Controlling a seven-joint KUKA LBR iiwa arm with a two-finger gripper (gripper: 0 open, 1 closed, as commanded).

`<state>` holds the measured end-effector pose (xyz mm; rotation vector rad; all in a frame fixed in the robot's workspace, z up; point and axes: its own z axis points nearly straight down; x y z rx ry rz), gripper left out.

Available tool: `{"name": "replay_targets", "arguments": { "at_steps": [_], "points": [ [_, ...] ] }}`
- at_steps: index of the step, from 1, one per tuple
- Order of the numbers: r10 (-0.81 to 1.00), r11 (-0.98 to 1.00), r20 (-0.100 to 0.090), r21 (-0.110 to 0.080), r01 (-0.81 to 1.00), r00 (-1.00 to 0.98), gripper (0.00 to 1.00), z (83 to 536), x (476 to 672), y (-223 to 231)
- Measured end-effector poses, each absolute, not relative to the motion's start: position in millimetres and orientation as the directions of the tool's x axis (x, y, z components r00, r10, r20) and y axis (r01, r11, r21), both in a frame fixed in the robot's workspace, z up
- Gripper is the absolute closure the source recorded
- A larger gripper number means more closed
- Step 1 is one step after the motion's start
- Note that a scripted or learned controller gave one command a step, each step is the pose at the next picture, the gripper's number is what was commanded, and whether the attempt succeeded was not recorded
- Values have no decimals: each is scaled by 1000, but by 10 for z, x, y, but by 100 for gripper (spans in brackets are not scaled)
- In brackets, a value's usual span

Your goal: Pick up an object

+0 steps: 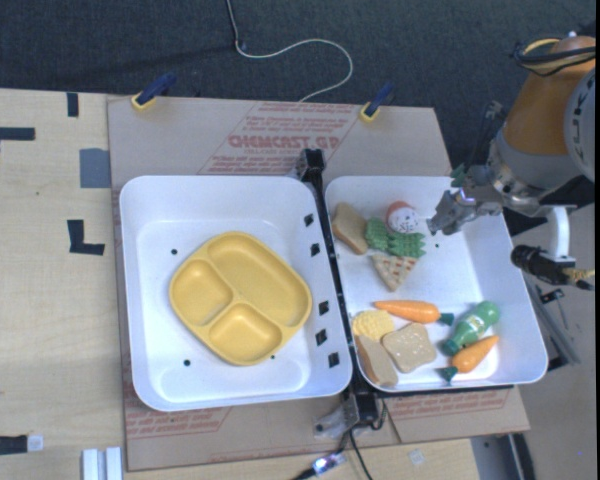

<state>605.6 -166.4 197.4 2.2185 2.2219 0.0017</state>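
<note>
The right white bin [507, 268] holds several toy foods. At its far left lie a tan bread piece [348, 228], a green leafy piece [392, 239], a white and red round piece [402, 215] and a waffle wedge [394, 267]. Nearer the front are a carrot [412, 311], a yellow cracker [372, 324], a toast slice [410, 346], a green bottle [472, 325] and a small orange carrot [472, 354]. My gripper [446, 217] hangs over the bin's far right part, just right of the round piece, with nothing seen in it.
The left white bin [140, 268] holds a yellow divided tray [240, 296]. A black divider with clips [323, 258] runs between the bins. The grey and orange arm [550, 118] comes in from the right. A white cable [280, 48] lies beyond the cardboard.
</note>
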Motion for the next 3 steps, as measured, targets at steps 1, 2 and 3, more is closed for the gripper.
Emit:
{"name": "replay_targets", "arguments": {
  "at_steps": [1,2,3],
  "points": [
    [1000,1,0,2,1000,-1,100,2262,6063,-1658],
    [1000,6,2,0,1000,-6,100,2356,5870,-1146],
    [1000,5,1,-4,1000,-5,100,2158,5637,-613]
  ]
}}
